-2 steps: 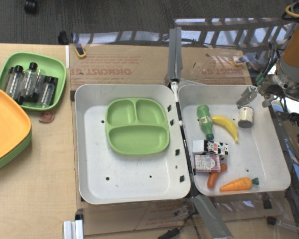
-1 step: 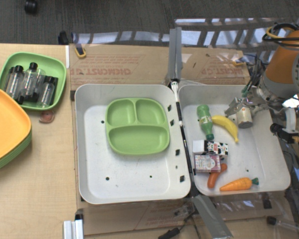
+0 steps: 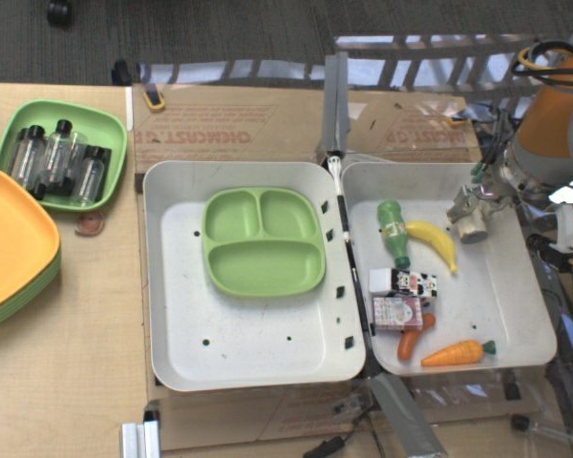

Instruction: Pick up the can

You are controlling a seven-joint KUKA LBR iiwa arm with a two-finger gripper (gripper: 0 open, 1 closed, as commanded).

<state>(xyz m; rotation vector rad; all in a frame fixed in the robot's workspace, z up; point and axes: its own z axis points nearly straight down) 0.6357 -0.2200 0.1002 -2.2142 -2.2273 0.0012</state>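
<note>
My gripper (image 3: 471, 216) hangs over the upper right part of the right bin (image 3: 516, 284), reaching in from the right below the arm's orange band (image 3: 549, 122). A small tan-grey cylinder that looks like the can (image 3: 474, 228) sits right at the gripper's tip, just right of the banana (image 3: 434, 241). The view is too small to tell whether the can rests on the bin floor or hangs off it.
The right bin also holds a green bottle (image 3: 394, 232), a black-and-white carton (image 3: 414, 282), a pink box (image 3: 397, 312), a carrot (image 3: 458, 353) and a small orange piece (image 3: 410, 342). A green divided plate (image 3: 264, 241) lies in the left bin (image 3: 172, 332). Orange plates (image 3: 14, 246) and a green tray of vials (image 3: 62, 156) sit far left.
</note>
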